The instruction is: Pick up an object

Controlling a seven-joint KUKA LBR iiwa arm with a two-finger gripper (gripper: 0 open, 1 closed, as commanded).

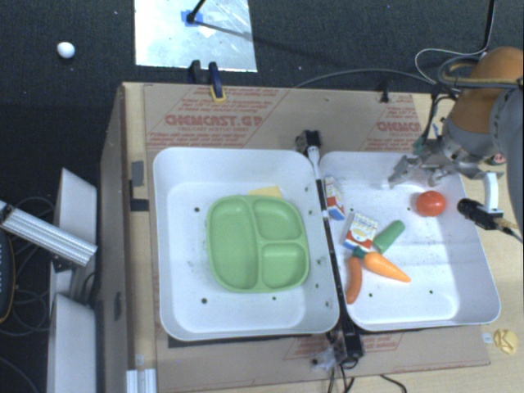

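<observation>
Approach step: grey two-finger gripper [407,170] hovers near right white bin [458,301] back edge, jaws spread, nothing between. Next move, I'd guess: drop onto round red tomato toy [431,203] nearby.

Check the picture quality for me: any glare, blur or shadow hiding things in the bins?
Camera view: lighting is even and soft; the white right bin is bright but not washed out; the tomato and carrot read clearly; the gripper is slightly blurred, its fingers hard to resolve; glare sits on the foil sheet beyond the bench.
</observation>
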